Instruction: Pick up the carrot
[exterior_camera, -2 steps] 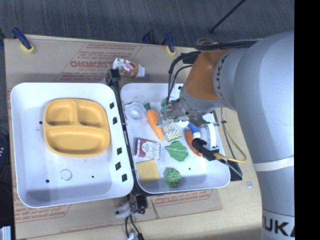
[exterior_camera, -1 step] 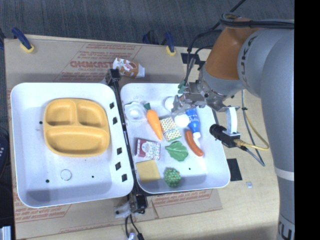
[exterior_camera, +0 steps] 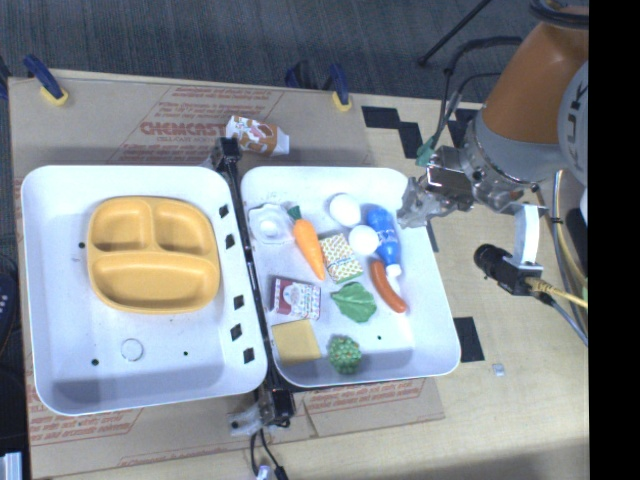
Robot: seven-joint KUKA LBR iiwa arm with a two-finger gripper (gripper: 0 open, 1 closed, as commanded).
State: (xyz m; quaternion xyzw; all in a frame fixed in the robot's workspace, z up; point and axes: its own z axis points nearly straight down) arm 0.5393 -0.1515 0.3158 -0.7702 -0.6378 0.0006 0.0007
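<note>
Two bins: set side by side on a cardboard sheet (exterior_camera: 200, 108) across the middle of the frame.
Left bin (exterior_camera: 60, 368): a yellow divided tray (exterior_camera: 153, 252) is seen lying in its upper half.
Right bin (exterior_camera: 425, 313): a cluster of small items is held near its centre.
Arm (exterior_camera: 535, 78): seen at the upper right of the frame, with its orange band turned toward the camera.
Gripper (exterior_camera: 418, 208): placed at the right bin's upper right rim, apart from the carrot; nothing is seen between the fingers, and whether they are spread or closed cannot be told from this angle.
Carrot (exterior_camera: 309, 248): laid in the right bin's upper middle, orange, stem end toward the top of the frame, just left of a checkered packet (exterior_camera: 343, 257).
Blue bottle (exterior_camera: 383, 232): laid right of the carrot, beside a white egg (exterior_camera: 344, 209).
Sausage (exterior_camera: 388, 286): laid below the bottle, possibly touching it.
Green leaf (exterior_camera: 355, 302): laid left of the sausage.
Broccoli (exterior_camera: 344, 353): placed near the bin's lower edge, beside a yellow block (exterior_camera: 297, 341).
</note>
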